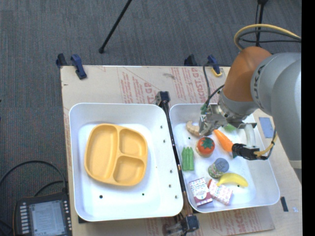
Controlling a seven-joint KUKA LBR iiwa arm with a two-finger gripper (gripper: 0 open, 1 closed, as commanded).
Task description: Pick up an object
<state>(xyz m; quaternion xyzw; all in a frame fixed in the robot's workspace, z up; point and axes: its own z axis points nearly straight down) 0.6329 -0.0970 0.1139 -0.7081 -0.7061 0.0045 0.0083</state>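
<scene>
My gripper [208,122] hangs low over the back of the right bin [266,193], under the grey wrist with its orange band. Just to its left lies a beige piece [192,128], and an orange carrot [223,139] lies just to its right. A red tomato [206,146] sits right below the gripper. Further forward are a green bundle [188,158], a small round can [218,167], a yellow banana [233,180] and two small red-and-white boxes [200,191] [221,193].
The left bin [78,195] holds a yellow divided plate [116,154]. A clamp [164,99] sits between the two bins at the back. Bare cardboard bench [123,82] runs behind the bins. A tablet [42,218] lies on the floor at the lower left.
</scene>
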